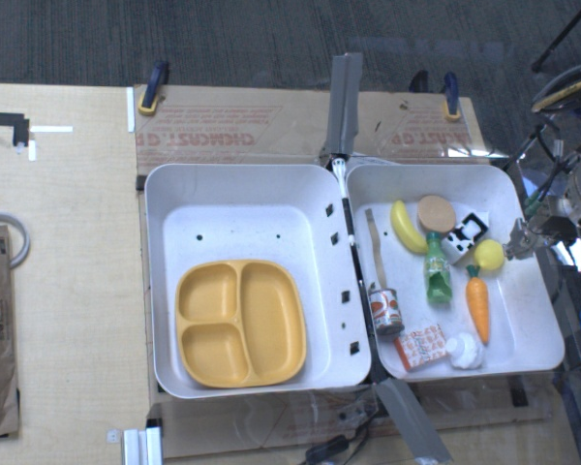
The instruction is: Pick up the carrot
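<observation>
Nearest the camera, a white crumpled ball and a red-printed packet lay in the right bin. Just above them the carrot lay lengthwise, leafy end up, below a lemon. My gripper hovered at the bin's right rim; its opening I couldn't tell.

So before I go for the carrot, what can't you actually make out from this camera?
- Gripper: at the right bin's right rim, lost in cable clutter; open or shut is unreadable.
- Carrot: its green top meets the lemon; touching or just overlapping, unclear.
- Packet and can: label print too small.
</observation>
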Motion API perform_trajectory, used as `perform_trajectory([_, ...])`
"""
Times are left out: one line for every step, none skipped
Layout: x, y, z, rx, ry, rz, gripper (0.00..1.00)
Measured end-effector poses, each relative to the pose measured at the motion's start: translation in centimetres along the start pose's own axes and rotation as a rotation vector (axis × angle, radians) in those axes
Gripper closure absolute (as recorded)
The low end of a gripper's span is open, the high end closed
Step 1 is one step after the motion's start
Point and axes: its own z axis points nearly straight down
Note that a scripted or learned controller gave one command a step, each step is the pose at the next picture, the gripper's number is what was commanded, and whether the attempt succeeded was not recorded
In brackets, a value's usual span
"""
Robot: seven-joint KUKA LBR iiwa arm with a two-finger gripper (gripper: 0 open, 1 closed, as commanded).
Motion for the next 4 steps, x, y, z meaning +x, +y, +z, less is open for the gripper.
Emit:
perform_trajectory([0.0,0.0,0.0,0.000,0.000,0.000,0.00])
perform_trajectory([1.9,-4.7,9.5,-0.001,0.002,0.082,0.00])
perform_trajectory([1.8,-4.7,8.6,0.000,0.001,0.085,1.00])
perform_trajectory([2.6,1.2,-2.4,-0.002,-0.001,0.124,1.00])
